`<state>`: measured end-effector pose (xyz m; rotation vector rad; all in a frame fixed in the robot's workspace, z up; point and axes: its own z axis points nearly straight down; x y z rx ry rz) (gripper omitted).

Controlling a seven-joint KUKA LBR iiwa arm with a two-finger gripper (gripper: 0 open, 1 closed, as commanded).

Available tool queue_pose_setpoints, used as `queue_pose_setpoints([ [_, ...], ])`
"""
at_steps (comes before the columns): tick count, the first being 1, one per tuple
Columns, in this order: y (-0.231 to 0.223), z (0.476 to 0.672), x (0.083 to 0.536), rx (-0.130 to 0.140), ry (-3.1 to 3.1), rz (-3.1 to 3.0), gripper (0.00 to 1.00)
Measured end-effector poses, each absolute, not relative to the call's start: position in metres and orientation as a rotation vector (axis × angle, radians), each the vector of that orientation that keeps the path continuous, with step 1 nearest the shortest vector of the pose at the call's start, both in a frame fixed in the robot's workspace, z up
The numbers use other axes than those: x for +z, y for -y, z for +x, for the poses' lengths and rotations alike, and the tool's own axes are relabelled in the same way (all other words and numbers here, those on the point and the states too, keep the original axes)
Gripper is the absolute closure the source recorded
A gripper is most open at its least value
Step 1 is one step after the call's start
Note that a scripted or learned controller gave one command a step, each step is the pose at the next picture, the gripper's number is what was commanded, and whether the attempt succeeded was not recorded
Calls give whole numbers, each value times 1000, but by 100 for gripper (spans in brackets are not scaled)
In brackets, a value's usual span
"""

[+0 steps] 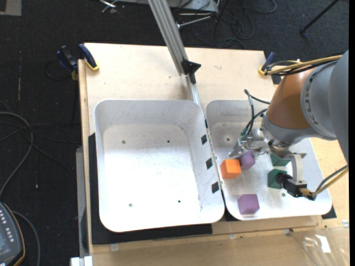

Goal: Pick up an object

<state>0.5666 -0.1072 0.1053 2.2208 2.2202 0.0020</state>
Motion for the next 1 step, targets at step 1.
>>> queue_pose_setpoints([
  [1,46,643,201,15,-2225,2205,100],
])
